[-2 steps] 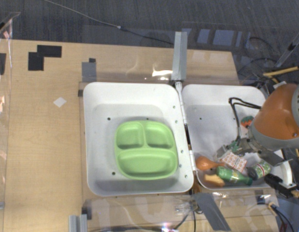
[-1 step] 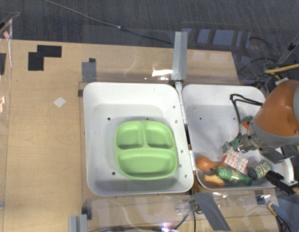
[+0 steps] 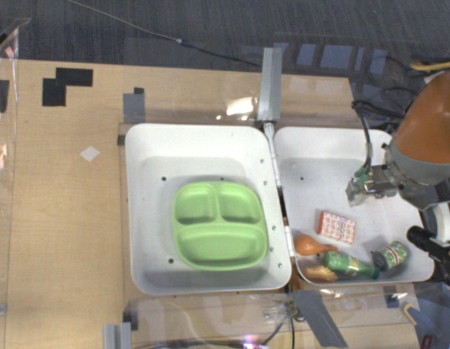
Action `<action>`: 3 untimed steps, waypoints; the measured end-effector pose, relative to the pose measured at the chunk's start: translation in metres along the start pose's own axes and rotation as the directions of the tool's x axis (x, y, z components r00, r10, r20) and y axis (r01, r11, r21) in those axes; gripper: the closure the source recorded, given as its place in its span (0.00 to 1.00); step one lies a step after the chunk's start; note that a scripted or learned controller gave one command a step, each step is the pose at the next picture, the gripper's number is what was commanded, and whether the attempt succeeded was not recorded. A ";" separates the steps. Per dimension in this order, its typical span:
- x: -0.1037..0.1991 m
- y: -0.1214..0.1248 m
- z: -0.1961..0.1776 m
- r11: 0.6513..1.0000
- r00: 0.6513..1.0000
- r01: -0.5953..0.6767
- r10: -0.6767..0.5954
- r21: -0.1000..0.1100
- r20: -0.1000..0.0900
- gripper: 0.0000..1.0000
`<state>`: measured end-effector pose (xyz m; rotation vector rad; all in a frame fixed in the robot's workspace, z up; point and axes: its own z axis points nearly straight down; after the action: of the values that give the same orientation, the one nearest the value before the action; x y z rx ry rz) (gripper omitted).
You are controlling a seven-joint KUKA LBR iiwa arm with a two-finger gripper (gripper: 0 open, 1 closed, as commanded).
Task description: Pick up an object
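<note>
White plastic, both bins: the left bin (image 3: 137, 217) holds a green divided tray (image 3: 219, 224), the right bin (image 3: 312, 158) holds the small things. The gripper (image 3: 370, 184) hangs at the right of the frame over the right bin's upper half, with nothing visibly in its grasp (how far it is open, I cannot tell).

The likeliest pick, a red-and-white patterned box (image 3: 335, 227), lies flat below and a little left of the gripper, apart from it. Lower still, along the bin's bottom edge, sit an orange item (image 3: 308, 245), a green bottle (image 3: 350, 265) with its long axis running left to right, and a green can (image 3: 392, 255) on its side. No label is readable; print is too small.
</note>
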<state>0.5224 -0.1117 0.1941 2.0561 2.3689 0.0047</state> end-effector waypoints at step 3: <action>0.086 -0.022 -0.018 0.954 0.954 0.299 -0.299 -0.001 -0.001 0.00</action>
<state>0.4886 -0.0298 0.2123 1.6734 2.6526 0.0052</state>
